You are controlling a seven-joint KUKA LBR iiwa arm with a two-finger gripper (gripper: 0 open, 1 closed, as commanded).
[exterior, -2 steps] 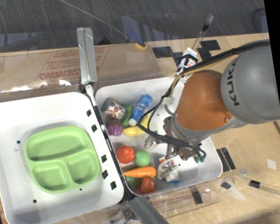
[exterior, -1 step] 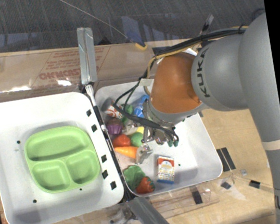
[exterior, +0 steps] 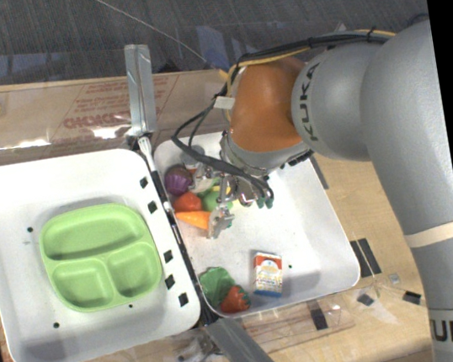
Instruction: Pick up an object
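Grey arm with orange band (exterior: 263, 115) reaching in from right, low over right bin (exterior: 325, 237). Jaws (exterior: 223, 210) down among toy food at bin's upper left corner; open or closed: cannot tell, too small and cluttered. Nothing visibly gripped.

Likely target cluster: purple vegetable (exterior: 177, 178), red tomato (exterior: 185, 201), orange carrot (exterior: 194, 219), green piece (exterior: 211, 200), all touching or just beside each other, tight against bin wall.

Elsewhere in same bin: small carton (exterior: 268, 273) near front, well apart from cluster; green leafy piece (exterior: 215, 282) and red strawberry (exterior: 234, 300) at front left corner.

Left bin (exterior: 7, 193) holding green divided plate (exterior: 99, 256).

Advice: pick one item, carrot probably closest. Straddle narrow axis, avoid pinching neighbours, mind wall, lift straight. Crowding makes slip or double-grab likely.
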